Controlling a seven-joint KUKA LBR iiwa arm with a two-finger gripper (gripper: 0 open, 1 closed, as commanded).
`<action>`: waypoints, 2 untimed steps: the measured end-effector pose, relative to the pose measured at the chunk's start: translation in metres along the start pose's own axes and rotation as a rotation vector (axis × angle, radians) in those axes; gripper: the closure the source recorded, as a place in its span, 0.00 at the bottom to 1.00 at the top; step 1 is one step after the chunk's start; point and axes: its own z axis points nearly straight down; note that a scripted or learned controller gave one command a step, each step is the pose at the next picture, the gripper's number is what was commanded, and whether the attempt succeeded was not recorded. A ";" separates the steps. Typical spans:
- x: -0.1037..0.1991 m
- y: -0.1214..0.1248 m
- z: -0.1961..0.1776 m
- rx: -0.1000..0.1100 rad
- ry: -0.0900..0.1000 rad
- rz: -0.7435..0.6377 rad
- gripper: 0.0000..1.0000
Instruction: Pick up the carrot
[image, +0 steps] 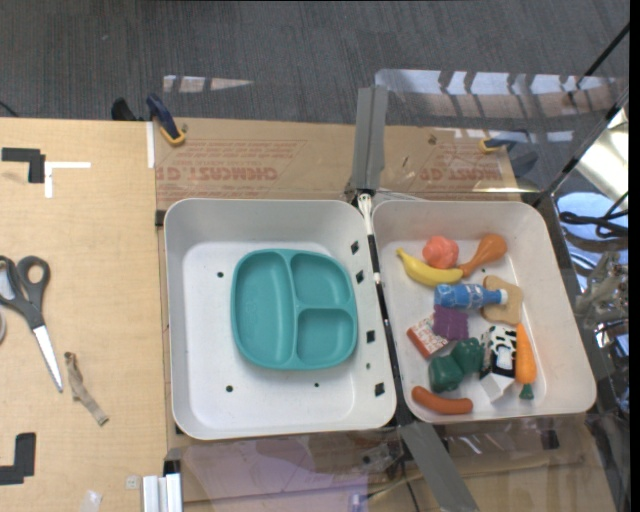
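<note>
The carrot (524, 358) is lying in the right bin (565, 300), near its right wall, pointing toward the front edge, just beside what may be a black-and-white cow toy (502, 352). A banana (427, 268) and a blue bottle (466, 296) are sitting nearby. A teal divided plate (295, 309) is resting in the left bin (190, 330). I cannot tell the claw's state.

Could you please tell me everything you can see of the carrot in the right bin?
The carrot is a small orange toy, plastic by its look, with a green stub at its near end. It lies flat, lengthwise toward the camera, by the right wall of the right bin. Its left side rests against a black-and-white toy, and its far tip lies near a tan piece.
</note>
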 end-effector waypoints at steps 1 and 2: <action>-0.002 0.000 -0.009 0.001 -0.004 -0.001 1.00; -0.004 0.000 -0.018 0.002 -0.008 -0.002 1.00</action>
